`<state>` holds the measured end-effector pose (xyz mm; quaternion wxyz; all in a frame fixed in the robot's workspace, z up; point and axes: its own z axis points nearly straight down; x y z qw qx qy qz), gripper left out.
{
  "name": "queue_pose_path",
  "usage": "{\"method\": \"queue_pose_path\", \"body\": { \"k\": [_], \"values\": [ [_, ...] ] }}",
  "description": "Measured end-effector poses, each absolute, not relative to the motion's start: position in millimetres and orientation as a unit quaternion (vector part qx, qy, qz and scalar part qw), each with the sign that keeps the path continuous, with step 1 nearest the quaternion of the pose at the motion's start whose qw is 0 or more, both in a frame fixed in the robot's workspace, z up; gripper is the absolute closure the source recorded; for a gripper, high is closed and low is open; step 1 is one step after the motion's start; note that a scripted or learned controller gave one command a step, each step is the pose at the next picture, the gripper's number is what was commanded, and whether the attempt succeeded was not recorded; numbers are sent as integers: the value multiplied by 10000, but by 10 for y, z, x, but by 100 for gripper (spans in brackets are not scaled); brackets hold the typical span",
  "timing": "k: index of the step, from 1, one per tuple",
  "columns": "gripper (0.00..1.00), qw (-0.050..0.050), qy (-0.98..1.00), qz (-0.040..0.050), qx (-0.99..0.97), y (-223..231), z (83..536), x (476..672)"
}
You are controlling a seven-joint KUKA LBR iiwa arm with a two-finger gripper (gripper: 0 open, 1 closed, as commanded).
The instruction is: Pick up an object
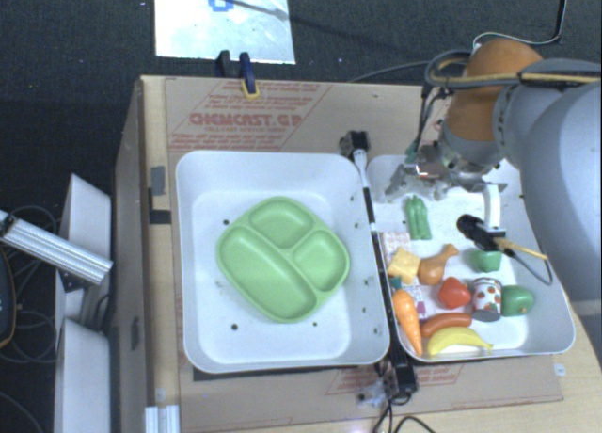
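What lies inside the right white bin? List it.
The right white bin holds toy food: a green cucumber-like piece, yellow cheese wedge, orange carrot, brown drumstick, red tomato and yellow banana. The grey arm covers its far corner.

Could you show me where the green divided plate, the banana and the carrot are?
green divided plate (282, 257): camera view, on the ridge where its three compartments meet.
banana (458, 340): camera view, middle of its yellow curve, in the right bin.
carrot (407, 317): camera view, middle of its orange body, by the right bin's left wall.
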<state>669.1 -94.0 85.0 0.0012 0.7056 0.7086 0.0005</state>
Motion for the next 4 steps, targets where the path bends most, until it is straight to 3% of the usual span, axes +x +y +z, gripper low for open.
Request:
{"method": "queue_pose_path", "body": {
  "k": [4],
  "values": [
    [0, 12, 7086, 3, 7056, -895, 849, 6691]
  ]
}}
